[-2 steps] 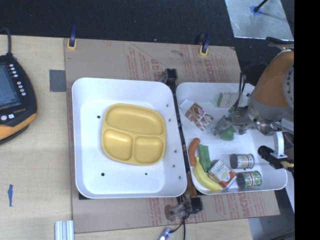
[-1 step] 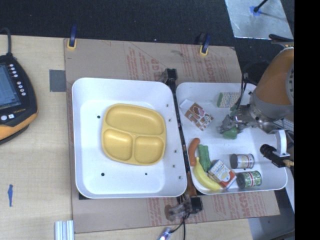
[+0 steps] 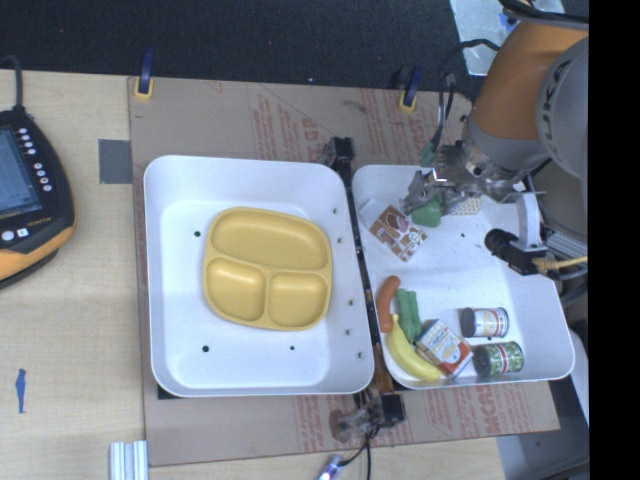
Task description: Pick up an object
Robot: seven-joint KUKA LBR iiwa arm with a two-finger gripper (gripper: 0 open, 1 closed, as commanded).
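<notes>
Your tool (image 3: 432, 190) sits low over the far end of the right bin (image 3: 560, 363), and a small green object (image 3: 428, 211) lies right at its tip, touching or nearly so. You cannot tell from this angle whether the tool is released or clenched, nor whether the green piece is truly caught.

By my judgement you are at the grasp itself: the reach is made, and the lift is not yet done. Just beside the green object lies a small patterned packet (image 3: 398, 233); the banana (image 3: 407, 350), carrot (image 3: 385, 302) and two cans (image 3: 492, 340) rest well apart at the near end. The left bin (image 3: 160, 268) carries a yellow divided plate (image 3: 267, 267).

Next, confirm a firm hold, then raise straight up, clear of the packet and the bin wall.
</notes>
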